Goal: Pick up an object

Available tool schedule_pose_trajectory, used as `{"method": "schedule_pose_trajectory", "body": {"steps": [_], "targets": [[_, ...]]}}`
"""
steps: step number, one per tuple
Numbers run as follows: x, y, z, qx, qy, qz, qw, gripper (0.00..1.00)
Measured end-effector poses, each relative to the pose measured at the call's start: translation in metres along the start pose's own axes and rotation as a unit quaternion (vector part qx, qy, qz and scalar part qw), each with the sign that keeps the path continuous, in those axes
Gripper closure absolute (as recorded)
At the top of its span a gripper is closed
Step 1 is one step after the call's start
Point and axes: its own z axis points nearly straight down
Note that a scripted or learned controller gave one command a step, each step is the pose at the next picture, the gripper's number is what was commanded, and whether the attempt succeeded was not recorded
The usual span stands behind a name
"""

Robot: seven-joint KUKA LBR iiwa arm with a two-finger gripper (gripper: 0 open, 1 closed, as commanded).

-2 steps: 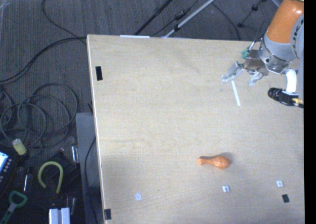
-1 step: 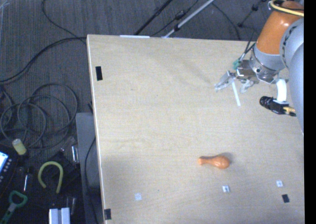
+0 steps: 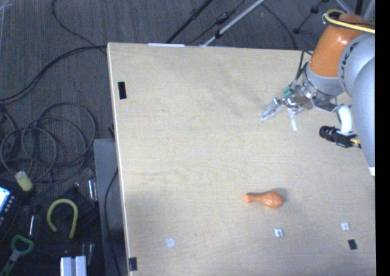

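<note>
**Arm poised over a bare board, orange object lying apart**

The arm (image 3: pixel 350 55) (grey, with an orange band above the wrist) is seen reaching in from the right, its wrist angled down and to the left. The gripper (image 3: pixel 281 112) is held over the upper right part of the tan board (image 3: pixel 201 147), its two fingers (image 3: pixel 268 112) spread apart with nothing between them. A small orange object (image 3: pixel 266 199), bulb-shaped with a narrow neck, is found lying on its side on the board, well apart from the gripper and nearer the lower edge.
</note>
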Motion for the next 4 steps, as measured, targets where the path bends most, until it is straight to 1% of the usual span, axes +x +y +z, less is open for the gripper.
{"method": "schedule_pose_trajectory", "body": {"steps": [1,2,3,4], "targets": [[0.017,0.003,0.017,-0.001,0.000,-0.059,0.9982,0.00],[0.056,0.009,0.018,-0.001,0.000,-0.104,0.9946,0.00],[0.057,0.009,0.008,-0.002,0.001,-0.103,0.9947,1.00],[0.117,0.013,-0.056,-0.001,0.002,0.044,0.9990,1.00]]}}
